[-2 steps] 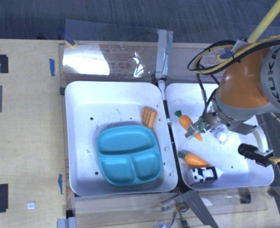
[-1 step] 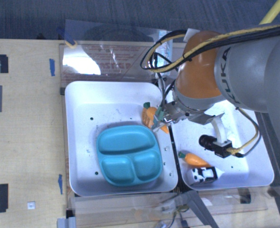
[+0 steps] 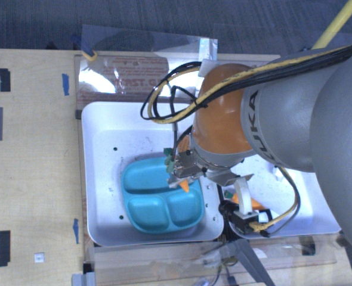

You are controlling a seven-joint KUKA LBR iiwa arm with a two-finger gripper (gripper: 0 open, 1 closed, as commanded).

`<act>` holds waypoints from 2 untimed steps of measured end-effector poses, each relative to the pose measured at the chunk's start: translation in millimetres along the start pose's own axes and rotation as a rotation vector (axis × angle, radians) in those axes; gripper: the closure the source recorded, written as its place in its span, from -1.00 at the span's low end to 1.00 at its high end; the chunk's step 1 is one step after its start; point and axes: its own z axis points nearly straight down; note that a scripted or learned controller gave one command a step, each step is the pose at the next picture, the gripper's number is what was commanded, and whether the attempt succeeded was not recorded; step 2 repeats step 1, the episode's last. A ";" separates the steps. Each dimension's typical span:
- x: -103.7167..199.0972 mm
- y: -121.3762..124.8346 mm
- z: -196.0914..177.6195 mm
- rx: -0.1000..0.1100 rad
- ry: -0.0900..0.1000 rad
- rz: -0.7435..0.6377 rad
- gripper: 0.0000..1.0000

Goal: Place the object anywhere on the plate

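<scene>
So the big landmark is the blue plate (image 3: pixel 163 198), a divided one with three compartments, sitting in the left white bin (image 3: pixel 101 159), toward that bin's lower right part. The grey arm (image 3: pixel 307 100) comes in from the right, and its orange band (image 3: pixel 221 112) hangs over the area just above and right of the plate, covering the seam between the two bins.

The gripper (image 3: pixel 181 170) sits right at the plate's upper right edge, over the rim of the long top compartment. Honestly it's a cluttered little knot of metal and green bits from this angle, so whether it's open or closed can't be told, and nothing is clearly seen pinched in it.

Just below the gripper there's a small orange object (image 3: pixel 185 186), touching or lying right on the plate's right side, about where the top compartment meets the lower right one. It's partly tucked under the gripper hardware, so it's hard to say whether it's resting on the plate or being carried.

Black and yellow cables (image 3: pixel 164 100) loop out above the plate, off the wrist. To the plate's right, in the right bin (image 3: pixel 307 213), there's another orange-and-white item (image 3: pixel 247 202) near a black cable end, well clear of the plate's rim.
</scene>
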 end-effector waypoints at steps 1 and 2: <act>-2.7 0.1 0.1 0.000 -0.002 0.005 -1.00; -2.7 0.1 0.1 0.000 -0.002 0.005 -1.00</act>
